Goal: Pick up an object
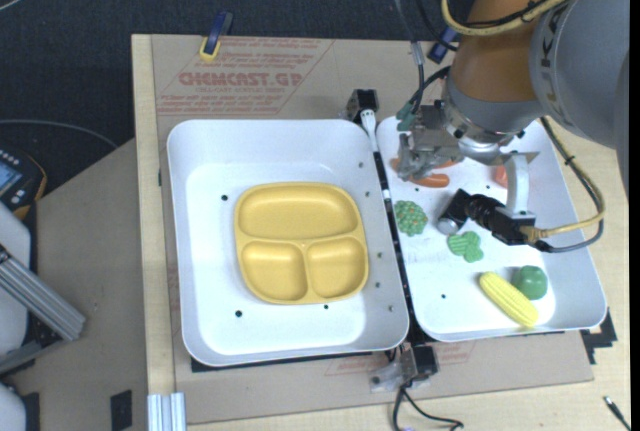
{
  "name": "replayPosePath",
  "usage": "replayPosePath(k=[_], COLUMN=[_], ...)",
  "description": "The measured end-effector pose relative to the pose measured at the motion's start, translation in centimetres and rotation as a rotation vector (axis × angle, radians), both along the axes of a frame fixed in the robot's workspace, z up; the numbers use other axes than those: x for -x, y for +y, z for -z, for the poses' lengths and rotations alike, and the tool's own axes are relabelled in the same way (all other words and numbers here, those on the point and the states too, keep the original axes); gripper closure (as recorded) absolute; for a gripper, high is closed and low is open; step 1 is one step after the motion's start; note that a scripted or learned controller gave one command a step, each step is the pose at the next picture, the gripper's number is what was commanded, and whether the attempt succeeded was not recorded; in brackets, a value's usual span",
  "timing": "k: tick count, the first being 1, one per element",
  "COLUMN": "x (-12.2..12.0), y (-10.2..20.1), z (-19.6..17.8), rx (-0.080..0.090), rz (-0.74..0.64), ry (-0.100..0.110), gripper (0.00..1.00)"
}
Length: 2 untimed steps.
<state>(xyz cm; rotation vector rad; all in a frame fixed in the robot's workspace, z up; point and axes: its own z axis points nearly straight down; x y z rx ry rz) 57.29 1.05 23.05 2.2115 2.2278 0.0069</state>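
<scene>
The claw (pixel 420 159) hangs low at the back of the right bin (pixel 575 304), right over a carrot (pixel 433 181) whose long axis runs left-right. I cannot tell the claw's state. Broccoli (pixel 409 216) lies just nearer the camera.

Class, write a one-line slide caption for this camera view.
Gripper low over the right bin, toy food around; yellow tray in the left bin.

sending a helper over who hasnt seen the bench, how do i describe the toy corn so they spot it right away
Look in the right-hand white bin, at the corner nearest the camera. The toy corn lies there at a slant, right beside a round green toy. It is the one long yellow piece in that bin; its neighbours are green or orange.
</scene>
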Motion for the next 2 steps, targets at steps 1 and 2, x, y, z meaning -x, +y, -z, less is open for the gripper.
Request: replayPosePath(k=[1,2], x=[-2.4,-4.9], y=[5.6,8.3], z=[0.9,-0.5], rx=[-0.001,0.0], rz=[0.001,0.003], ry=[0.002,0.0], gripper=[1.0,1.0])
